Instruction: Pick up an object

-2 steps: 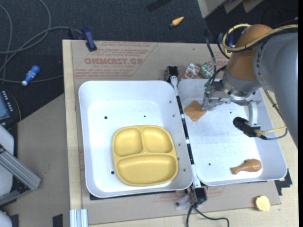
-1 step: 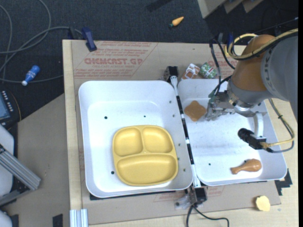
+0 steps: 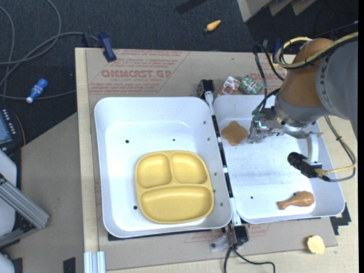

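Bulky and rounded, built of smooth matte grey segments (image 3: pixel 341 78). Banded in glossy orange (image 3: pixel 304 78) just above the wrist, the band bulging like a collar and catching a pale highlight. Narrowed below into a silver-grey metal wrist flange. Ended in a small gripper (image 3: pixel 259 131) of bare metal and dark parts, too small to read in detail. Strung with yellow and black cables (image 3: pixel 287 49) looping beside the orange band, plus a black connector (image 3: pixel 302 166) trailing a yellow-sheathed lead.

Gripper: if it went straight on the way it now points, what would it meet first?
The gripper points down and slightly left in the right bin. It would likely meet the brown cookie or the floor beside it; depth is unclear.
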`<state>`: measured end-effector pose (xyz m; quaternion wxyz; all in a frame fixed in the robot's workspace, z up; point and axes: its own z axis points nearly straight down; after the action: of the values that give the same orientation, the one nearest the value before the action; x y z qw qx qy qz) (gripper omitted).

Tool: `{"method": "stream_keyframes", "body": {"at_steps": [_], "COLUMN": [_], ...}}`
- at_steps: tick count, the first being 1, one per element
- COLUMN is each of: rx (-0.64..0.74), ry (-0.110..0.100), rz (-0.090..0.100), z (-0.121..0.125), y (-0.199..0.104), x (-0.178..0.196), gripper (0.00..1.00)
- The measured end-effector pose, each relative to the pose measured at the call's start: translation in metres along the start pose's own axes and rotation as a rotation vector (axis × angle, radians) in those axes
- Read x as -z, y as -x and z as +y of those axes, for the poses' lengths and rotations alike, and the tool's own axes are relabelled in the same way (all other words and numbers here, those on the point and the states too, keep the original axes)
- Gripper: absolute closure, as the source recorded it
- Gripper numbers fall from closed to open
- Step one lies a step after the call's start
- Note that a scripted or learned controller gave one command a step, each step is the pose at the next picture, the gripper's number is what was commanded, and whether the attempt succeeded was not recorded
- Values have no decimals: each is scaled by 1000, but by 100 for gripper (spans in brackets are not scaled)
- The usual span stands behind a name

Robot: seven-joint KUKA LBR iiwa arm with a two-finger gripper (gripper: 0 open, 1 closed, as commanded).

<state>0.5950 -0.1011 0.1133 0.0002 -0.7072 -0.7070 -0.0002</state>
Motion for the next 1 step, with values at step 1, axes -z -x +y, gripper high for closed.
{"method": "stream_keyframes", "body": {"at_steps": [1], "rx": [0], "ry": [2], "rz": [0], "z": [0], "y": [0], "x": [10], "gripper": [100]}}
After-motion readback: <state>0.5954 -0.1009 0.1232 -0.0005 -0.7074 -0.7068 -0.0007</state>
